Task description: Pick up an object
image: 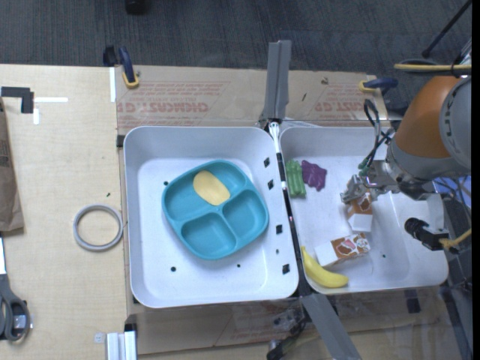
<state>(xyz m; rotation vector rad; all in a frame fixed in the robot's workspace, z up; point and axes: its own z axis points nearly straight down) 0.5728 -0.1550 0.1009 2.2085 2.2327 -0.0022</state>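
Note:
The right bin holds a yellow banana at its front left corner. Beside the banana lies a brown and white packet. A green object and a purple object lie by the bin's left wall. My gripper hangs low over the middle of this bin, coming in from the right. Directly under it is a small brown and white item, touching or nearly touching it; I cannot tell which. In the left bin a teal divided plate carries a yellow piece.
A grey divider post stands between the bins at the back. On the bench left of the bins lie a grey tape ring, scissors and a brown bag. Blue clamps grip the cardboard at the back.

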